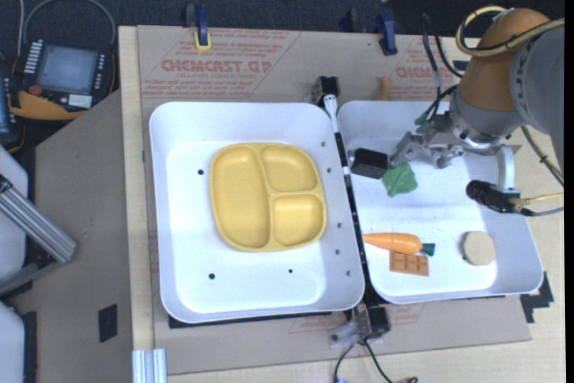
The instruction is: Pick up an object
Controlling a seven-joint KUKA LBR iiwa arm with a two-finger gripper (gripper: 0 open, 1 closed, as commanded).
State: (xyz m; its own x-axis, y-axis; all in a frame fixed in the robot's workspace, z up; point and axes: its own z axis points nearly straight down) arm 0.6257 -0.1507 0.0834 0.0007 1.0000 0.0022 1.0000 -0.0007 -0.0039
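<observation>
Dark carpet surrounds a brown board (pixel 269 49) that carries two shallow white bins side by side. In the right bin (pixel 511 278) the likeliest target is a green scrap (pixel 400 180), crumpled and leaf-like, lying near the bin's left wall in its upper half. It looks soft and thin, with ragged edges and no firm body to pinch.

Just above and to its right hangs the gripper (pixel 421 148), with the grey arm and its orange band (pixel 498 67) rising behind it. Whether its fingers are spread or closed cannot be told from this slant, and nothing is visibly held between them.

Touching or nearly touching the scrap's upper left is a small black block (pixel 369 162). Lower in the same bin lie a carrot (pixel 393 241), a brown waffle piece (pixel 409 263) just below it, and a pale round biscuit (pixel 479 248) to the right. A yellow divided plate (pixel 267 195) sits in the left bin (pixel 179 282).

The risk, as I judge it, is that a flat, limp scrap slips out of a pinch, or the fingers close on bare bin floor. Coming down off-centre could also nudge the black block instead.
</observation>
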